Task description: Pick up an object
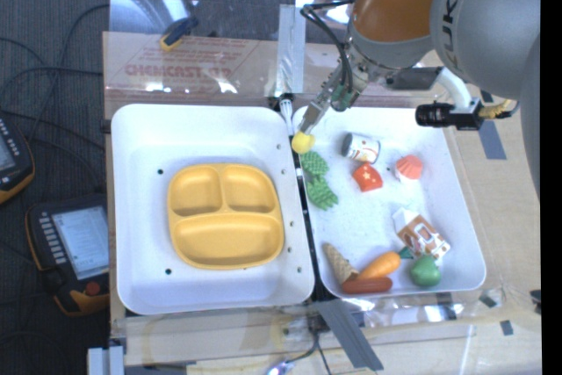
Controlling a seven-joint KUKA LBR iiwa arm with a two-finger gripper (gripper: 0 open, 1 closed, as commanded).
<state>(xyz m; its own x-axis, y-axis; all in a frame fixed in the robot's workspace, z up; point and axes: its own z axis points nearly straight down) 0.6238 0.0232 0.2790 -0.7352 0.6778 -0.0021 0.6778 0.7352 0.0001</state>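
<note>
The small yellow ball-shaped toy (pixel 302 142) sits near the middle of the frame, right at the seam between the two bins, just under the tip of the tool (pixel 310 119). The tool's slim fingers point down at it and seem to touch or pinch its top, but whether they truly grip it, or how wide they stand, I cannot tell at this size. The toy looks like light, hard, smooth plastic, likely to roll or slip, so a hold across its widest part would probably serve best. Just below it lie two green leafy plastic pieces (pixel 318 180) along the left wall of the right white bin (pixel 464 215). Further right in that bin are a small white-and-dark cylinder (pixel 361 147), a red block (pixel 368 178) and a pale orange shell-like piece (pixel 408 166); toward the lower right rest a printed little carton (pixel 421 236), an orange carrot toy (pixel 381 263), a green round toy (pixel 425 271) and a tan cone (pixel 337 260). The left white bin (pixel 140 136) holds a yellow three-compartment tray (pixel 226 215). Behind the bins, on the table, lies a cardboard sheet (pixel 184 70) under clear film, with faint reddish lettering too blurred to read. Part of the grey arm (pixel 487 9) at the upper right carries dark letters, seemingly "KU".
</note>
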